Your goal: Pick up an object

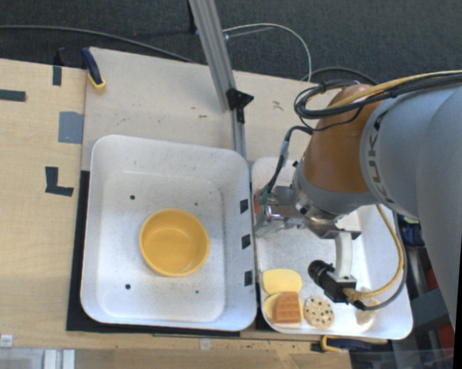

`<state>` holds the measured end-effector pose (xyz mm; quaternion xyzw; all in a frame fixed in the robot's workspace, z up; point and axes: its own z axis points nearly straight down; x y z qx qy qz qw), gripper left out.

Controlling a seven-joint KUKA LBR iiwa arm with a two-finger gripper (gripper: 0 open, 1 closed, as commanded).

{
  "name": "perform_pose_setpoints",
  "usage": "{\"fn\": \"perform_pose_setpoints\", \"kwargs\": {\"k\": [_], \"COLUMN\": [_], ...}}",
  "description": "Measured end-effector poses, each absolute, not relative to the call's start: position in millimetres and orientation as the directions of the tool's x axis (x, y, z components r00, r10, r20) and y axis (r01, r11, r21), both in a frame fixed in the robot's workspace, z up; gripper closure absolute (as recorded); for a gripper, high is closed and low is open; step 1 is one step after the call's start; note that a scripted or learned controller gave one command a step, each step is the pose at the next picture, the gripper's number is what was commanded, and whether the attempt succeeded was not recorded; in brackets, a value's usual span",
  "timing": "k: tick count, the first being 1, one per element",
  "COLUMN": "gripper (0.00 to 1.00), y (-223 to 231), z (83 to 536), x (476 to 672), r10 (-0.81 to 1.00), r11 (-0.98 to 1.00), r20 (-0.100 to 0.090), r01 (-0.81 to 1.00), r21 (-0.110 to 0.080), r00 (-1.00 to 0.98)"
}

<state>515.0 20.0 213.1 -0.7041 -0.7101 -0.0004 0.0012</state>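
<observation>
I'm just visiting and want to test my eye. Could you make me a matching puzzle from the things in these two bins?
Things:
1. yellow bowl
2. waffle
3. cookie
4. yellow block

Descriptions:
A. round, speckled, at the right bin's near edge
B. alone in the left bin
C. pale, just above the waffle
D. orange-brown square, left of the cookie

Pairs: 1-B, 2-D, 3-A, 4-C

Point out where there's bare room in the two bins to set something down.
Left bin: bare floor all round the yellow bowl, widest toward its far wall and left side. Right bin: crowded; the arm covers most of it, and the yellow block, waffle and cookie line its near edge.
</observation>
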Motion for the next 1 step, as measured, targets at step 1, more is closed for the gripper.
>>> {"fn": "perform_pose_setpoints", "kwargs": {"k": [1], "gripper": [1.0], "y": [71.4], "z": [212.6], "x": [527.0], "r10": [1.0], "r11": [0.008], "r20": [0.002], "r01": [1.0], "r21": [-0.002], "r00": [-0.008]}}
